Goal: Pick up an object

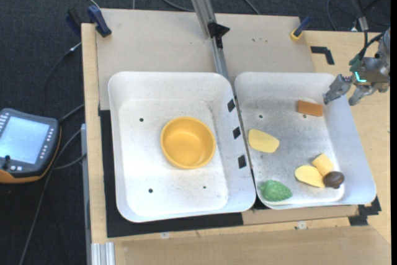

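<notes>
We locate the tool (347, 91) at the right bin's (291, 82) upper right rim, fingers spread apart and grasping nothing. The nearest candidate, an orange-brown block (309, 108), lies just beside the tool, to its left and slightly lower in the camera view, resting flat on the bin floor. Its long axis runs roughly left to right. We judge it small, rectangular and rigid, well apart from the other items.
</notes>
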Tool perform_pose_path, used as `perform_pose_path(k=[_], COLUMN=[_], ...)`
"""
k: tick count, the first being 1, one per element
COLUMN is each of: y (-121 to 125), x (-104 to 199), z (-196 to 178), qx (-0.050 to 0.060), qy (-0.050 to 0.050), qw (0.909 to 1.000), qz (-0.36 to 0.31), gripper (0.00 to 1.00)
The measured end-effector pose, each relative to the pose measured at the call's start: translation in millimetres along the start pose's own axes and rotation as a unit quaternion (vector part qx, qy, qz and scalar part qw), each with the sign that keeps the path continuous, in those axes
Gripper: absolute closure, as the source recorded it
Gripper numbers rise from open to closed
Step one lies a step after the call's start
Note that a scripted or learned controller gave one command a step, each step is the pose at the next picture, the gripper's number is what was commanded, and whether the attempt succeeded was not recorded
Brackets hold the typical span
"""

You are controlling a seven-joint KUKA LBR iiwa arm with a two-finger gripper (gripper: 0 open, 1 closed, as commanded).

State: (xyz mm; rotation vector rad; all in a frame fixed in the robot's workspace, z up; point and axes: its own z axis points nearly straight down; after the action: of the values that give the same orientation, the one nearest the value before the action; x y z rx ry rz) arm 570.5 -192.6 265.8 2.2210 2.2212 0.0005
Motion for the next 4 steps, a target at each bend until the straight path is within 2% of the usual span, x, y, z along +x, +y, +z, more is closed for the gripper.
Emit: perform_pose_path(k=[1,4], y=[0.0,-0.5], x=[0.0,-2.7], z=[0.1,170.3], qx=[0.0,0.002], qy=[0.0,0.001], qw=[1.0,1.0], qz=[0.0,0.0], gripper=[0.0,0.0])
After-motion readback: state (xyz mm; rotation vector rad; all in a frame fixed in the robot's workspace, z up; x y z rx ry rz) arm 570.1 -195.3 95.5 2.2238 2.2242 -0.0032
